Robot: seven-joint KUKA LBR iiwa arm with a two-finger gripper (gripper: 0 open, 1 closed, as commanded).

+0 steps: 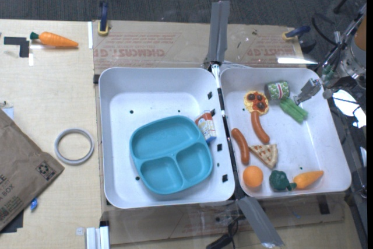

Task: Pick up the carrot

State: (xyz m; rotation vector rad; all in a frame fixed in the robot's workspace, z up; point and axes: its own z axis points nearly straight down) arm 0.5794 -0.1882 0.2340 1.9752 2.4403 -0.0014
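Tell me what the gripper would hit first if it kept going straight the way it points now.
The gripper points down and left into the right bin. Most likely it would first meet the green vegetable just off its tip, though one slanted view leaves its height unclear. The carrot lies well off that line.

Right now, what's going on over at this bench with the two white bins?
A robot arm reaches in from the right, its tool up by the far right corner of the right bin, near the green vegetable. The carrot it is meant to pick up lies untouched at the bin's near edge, beside a green pepper. Another carrot sits out on the bench, far left. The left bin has a blue divided plate.
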